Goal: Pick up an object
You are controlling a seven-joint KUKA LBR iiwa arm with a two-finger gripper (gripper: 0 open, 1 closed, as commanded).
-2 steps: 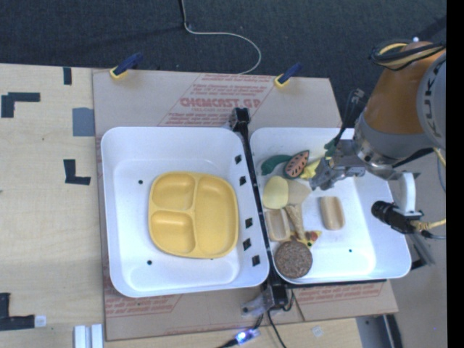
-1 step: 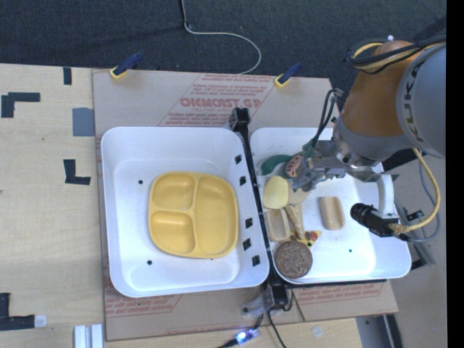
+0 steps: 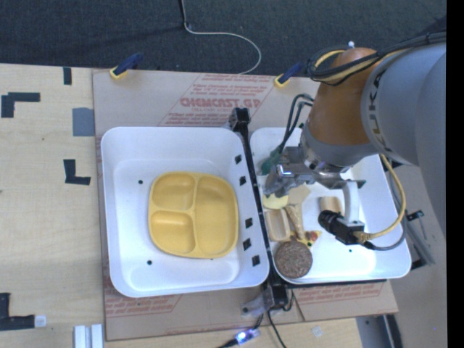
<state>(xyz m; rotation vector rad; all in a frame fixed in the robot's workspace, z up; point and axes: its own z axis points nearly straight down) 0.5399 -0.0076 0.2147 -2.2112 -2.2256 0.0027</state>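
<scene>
My gripper [image 3: 279, 182] reaches down into the left part of the right bin [image 3: 377, 263], its metal fingers low over a pale yellow piece [image 3: 278, 201]. Just below lie a tan bread-like stick [image 3: 277, 225], a second tan piece [image 3: 296, 220] and a round brown patty [image 3: 293, 259]. A small orange-brown item [image 3: 330, 204] sits to the right of them. The fingers are too cluttered and small to read, and nothing is clearly between them. The grey arm with its orange band [image 3: 346, 107] covers the bin's upper middle.
The left bin [image 3: 119, 194] holds a yellow divided plate [image 3: 194, 214]. A black divider strip [image 3: 248, 187] runs between the bins. A black camera unit with a yellow cable [image 3: 344, 228] hangs off the wrist over the right bin. Cardboard underlies both bins.
</scene>
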